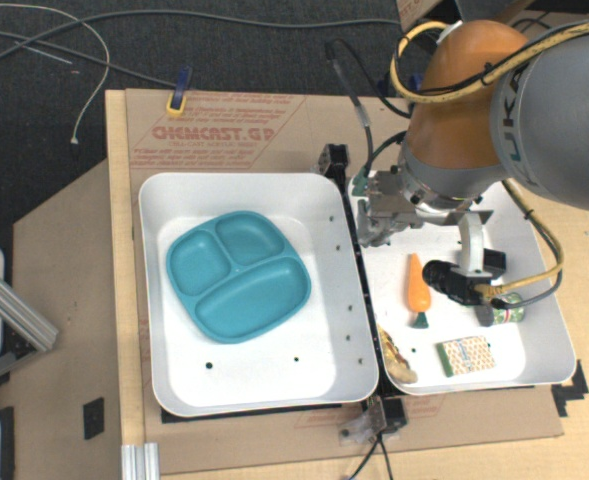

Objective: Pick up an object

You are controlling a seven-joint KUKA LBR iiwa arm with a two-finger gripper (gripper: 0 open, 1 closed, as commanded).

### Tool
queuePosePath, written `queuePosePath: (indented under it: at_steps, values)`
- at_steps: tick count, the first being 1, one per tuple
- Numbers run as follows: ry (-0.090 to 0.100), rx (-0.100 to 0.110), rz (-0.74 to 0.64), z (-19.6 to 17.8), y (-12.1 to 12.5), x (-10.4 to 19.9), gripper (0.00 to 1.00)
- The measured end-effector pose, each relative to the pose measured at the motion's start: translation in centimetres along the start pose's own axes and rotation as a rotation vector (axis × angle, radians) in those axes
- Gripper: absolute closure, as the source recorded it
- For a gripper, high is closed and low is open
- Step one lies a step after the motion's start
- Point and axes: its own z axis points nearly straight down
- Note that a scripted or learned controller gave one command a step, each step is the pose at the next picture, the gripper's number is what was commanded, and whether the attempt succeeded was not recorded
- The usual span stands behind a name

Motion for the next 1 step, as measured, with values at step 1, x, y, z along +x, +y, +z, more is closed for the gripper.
queuePosePath:
  at_steps: [1]
  values:
    - [0.000,0.001,-0.002,1.16,-2.04,4.12,1.00]
